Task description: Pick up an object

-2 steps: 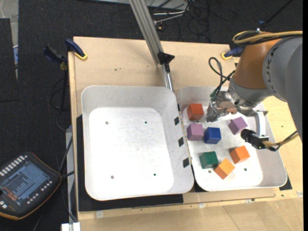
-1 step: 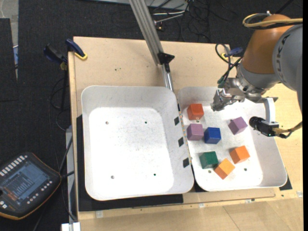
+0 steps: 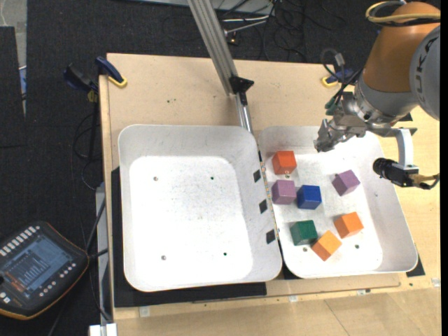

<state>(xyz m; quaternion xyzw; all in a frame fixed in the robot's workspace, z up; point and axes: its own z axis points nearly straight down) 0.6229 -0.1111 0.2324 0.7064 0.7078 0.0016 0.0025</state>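
The right bin [image 3: 392, 257] holds several small cubes. An orange-red cube [image 3: 284, 162] lies near its back left, with a purple cube [image 3: 283, 191] and a blue cube [image 3: 309, 197] just in front of it. Another purple cube [image 3: 346, 183] sits to the right. A green cube [image 3: 304, 232] and two orange cubes [image 3: 326, 245] [image 3: 348, 224] lie toward the front. My gripper [image 3: 324, 143] hangs over the back of the right bin, right of the orange-red cube and apart from it. Nothing shows between its tips.
The left bin [image 3: 140, 187] stands beside the right one on a wooden bench. A metal pole [image 3: 217, 40] slants down to the seam between the bins. A black cylindrical fitting [image 3: 390, 170] juts off the arm above the right bin's far side. A teach pendant [image 3: 35, 264] lies at the lower left.
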